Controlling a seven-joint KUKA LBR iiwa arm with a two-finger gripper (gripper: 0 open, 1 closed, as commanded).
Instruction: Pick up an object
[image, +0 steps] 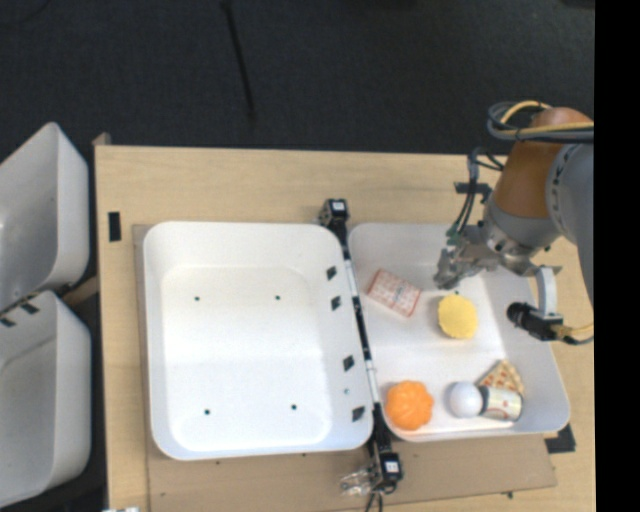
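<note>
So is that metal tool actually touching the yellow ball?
Cannot tell. In the camera view the tool sits just above the yellow ball in the right bin, their outlines nearly meeting, but the slanted look-down hides any height gap.

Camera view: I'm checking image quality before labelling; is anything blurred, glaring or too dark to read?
Camera view: soft focus throughout; the left bin is nearly washed-out white; the end effector is too blurred to read; the yellow object and orange ball stay distinct; the floor beyond the bench is very dark.

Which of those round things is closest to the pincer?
The yellow ball, just below the pincer. The orange ball and white ball sit at the bin's near edge.
</note>
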